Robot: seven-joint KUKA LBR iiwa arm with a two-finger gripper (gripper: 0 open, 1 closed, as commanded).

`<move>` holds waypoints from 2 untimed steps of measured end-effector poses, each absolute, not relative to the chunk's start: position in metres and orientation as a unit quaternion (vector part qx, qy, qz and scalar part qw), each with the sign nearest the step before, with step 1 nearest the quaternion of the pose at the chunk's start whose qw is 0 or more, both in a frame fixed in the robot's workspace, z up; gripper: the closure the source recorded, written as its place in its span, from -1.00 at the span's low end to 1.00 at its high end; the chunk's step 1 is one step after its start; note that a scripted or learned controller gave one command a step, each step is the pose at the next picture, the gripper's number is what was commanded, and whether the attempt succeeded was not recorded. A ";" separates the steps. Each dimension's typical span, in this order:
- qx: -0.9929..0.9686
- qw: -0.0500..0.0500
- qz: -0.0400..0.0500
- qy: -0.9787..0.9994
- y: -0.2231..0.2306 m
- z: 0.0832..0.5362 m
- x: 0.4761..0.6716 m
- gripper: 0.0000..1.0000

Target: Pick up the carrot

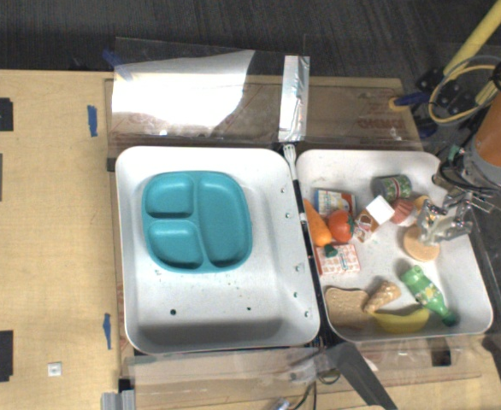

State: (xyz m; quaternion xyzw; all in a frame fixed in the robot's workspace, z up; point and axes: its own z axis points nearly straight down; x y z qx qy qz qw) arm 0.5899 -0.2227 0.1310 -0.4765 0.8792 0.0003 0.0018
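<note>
Arm: I reach in from the right edge of the view, my orange band [498, 139] at the upper right.
Wrist: angled down and leftward over the right-hand side of the scene.
Gripper [436, 222]: metal, pointing down, low at the end of my wrist.
</note>
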 end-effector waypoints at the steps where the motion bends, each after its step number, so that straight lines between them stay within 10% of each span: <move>1: -0.584 0.004 -0.003 0.812 -0.179 0.089 0.605 1.00; 2: -0.715 0.003 -0.002 0.699 -0.188 0.089 0.591 1.00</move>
